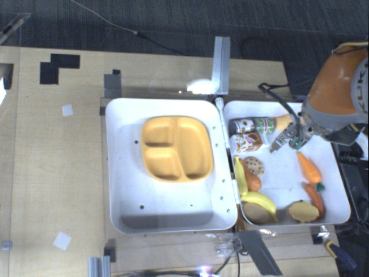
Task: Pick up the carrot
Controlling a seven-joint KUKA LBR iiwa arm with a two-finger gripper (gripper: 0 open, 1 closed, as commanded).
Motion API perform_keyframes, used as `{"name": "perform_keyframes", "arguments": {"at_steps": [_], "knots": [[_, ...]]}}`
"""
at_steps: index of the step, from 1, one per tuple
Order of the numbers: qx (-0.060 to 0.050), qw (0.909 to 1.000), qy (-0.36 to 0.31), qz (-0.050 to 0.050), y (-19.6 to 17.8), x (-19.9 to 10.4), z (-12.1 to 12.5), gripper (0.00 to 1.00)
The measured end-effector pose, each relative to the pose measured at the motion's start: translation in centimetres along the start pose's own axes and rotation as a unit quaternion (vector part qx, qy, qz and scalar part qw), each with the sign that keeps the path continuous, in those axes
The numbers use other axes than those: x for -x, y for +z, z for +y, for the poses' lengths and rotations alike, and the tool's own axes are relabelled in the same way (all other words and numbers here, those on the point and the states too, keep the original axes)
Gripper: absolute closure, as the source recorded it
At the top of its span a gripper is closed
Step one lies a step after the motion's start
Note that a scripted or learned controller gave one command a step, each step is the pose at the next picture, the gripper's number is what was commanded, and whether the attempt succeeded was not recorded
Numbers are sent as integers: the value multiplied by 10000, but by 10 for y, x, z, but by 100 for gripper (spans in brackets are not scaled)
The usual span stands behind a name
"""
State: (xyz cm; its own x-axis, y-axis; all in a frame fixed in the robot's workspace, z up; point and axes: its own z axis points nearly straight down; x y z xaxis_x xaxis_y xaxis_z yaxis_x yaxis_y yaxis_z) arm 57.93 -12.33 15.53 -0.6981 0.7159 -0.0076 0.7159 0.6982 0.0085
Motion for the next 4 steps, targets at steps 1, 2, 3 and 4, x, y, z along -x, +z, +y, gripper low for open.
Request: {"name": "perform_keyframes", "arguments": {"at_steps": [1, 2, 3, 4], "knots": [[-7, 9949, 1009, -20, 65, 1, -78, 100], [-8, 9999, 172, -1, 19, -8, -15, 100], [-6, 9993, -369, -21, 65, 31, -56, 100], [0, 9999, -158, -32, 64, -13, -77, 100]]}}
